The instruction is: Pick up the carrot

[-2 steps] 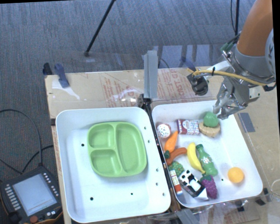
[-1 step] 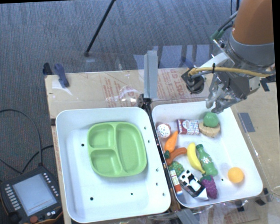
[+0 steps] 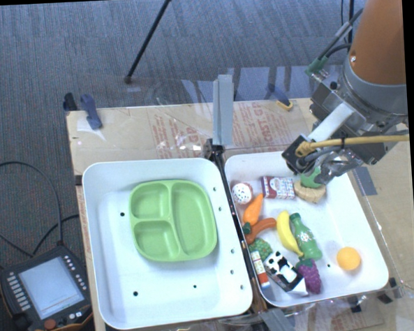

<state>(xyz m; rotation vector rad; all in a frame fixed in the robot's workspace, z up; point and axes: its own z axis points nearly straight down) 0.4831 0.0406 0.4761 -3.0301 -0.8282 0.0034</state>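
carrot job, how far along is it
Nothing looks done yet: the carrot lies in the right bin, beside the small white ball. The gripper is over the bin's far side, above a tan item, apart from the carrot. Left: move over the carrot, grasp it and lift.

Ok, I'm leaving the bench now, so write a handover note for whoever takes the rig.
Gripper: above the right bin's far edge, by a tan and green toy; whether it holds anything is unclear.
Carrot: lying in the right bin near its left wall, beside the white dotted ball.
Done: nothing; the carrot is not yet picked up.
Left: move over to the carrot, grasp, lift.
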